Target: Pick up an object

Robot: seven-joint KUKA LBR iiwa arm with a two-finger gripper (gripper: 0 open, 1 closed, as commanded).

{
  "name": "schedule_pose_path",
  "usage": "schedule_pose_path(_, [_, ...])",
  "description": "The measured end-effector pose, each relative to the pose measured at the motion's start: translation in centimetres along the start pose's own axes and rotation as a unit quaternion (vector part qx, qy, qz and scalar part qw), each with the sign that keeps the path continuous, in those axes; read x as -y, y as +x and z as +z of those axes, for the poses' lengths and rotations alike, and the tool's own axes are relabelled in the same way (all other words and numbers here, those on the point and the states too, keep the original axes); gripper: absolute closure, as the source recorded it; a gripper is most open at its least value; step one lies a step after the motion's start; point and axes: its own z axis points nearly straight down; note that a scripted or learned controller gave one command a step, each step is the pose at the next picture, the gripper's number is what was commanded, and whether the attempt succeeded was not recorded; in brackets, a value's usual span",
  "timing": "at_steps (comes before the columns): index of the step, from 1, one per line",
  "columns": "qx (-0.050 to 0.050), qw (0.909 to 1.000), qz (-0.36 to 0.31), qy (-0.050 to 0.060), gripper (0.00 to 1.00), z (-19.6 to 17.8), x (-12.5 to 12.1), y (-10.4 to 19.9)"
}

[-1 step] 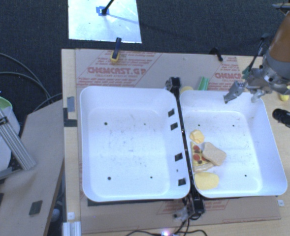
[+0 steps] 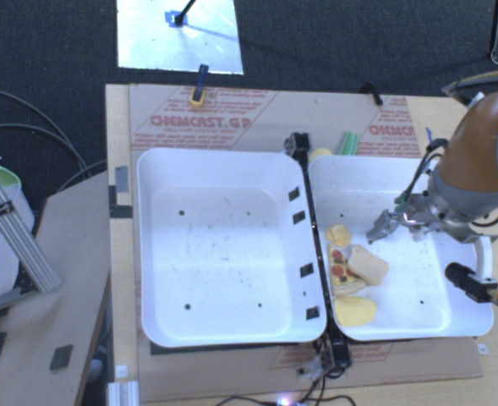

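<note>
The right bin holds a cluster of toy food against its left wall. A small yellow piece lies at the back, with a pizza slice and a tan bread-like piece in front of it. A yellow lump lies nearest the front. My gripper hangs low over the middle of the right bin, just up and right of the tan piece. It is apart from the toys, and nothing shows in its grasp.
The left bin stands beside the right one, with a black divider with clips between them. Behind the bins, a yellow item and a green item lie on the cardboard. The grey arm with its orange band covers the right bin's far right.
</note>
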Motion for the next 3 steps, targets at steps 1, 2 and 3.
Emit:
schedule_pose_path(1, [0.002,1.0000,0.000,-0.008,0.00,6.1,6.5,5.2])
schedule_pose_path(2, [0.004,0.9999,-0.002,-0.010,0.00,5.7,1.1,4.8])
schedule_pose_path(3, [0.003,0.9999,-0.002,-0.011,0.00,5.6,-4.8,0.2])
